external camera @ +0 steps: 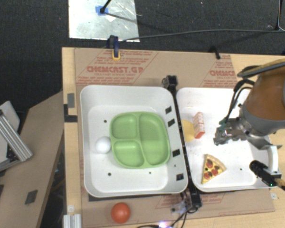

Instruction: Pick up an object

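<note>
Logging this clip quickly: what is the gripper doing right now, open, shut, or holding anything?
Gripper: cannot be told; it hangs over the right bin, above bare floor beside the pizza slice.

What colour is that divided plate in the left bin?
Light green plate, seen in the camera view.

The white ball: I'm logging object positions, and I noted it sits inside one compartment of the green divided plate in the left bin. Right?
Not quite. In the camera view the white ball lies in the left bin, beside the green divided plate, at its left edge, not inside a compartment.
</note>
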Tool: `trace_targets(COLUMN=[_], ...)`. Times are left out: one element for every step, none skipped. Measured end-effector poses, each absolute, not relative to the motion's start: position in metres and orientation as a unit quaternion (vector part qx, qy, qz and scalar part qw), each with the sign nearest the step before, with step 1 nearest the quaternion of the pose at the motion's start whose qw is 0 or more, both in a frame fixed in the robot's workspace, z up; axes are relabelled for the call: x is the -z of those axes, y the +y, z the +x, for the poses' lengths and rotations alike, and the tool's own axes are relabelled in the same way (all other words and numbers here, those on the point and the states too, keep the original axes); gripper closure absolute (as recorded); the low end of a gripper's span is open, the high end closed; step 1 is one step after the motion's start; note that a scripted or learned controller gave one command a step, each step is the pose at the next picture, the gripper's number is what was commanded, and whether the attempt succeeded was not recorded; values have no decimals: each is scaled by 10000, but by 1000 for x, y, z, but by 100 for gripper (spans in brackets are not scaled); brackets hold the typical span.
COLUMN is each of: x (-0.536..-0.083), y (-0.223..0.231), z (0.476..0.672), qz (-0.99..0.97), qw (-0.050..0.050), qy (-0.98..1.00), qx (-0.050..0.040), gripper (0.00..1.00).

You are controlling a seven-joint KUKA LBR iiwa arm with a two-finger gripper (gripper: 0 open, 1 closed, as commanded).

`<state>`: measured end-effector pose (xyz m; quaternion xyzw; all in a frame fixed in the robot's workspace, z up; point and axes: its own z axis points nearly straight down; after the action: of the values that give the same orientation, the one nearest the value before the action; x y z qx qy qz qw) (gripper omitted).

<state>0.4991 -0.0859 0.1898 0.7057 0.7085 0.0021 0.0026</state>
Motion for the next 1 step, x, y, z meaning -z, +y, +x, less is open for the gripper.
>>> trace_targets(x=[-253], y=[-85], z=[506], qz=[7053], qw=[37], qy=[7089], qx=[-28], gripper=[100])
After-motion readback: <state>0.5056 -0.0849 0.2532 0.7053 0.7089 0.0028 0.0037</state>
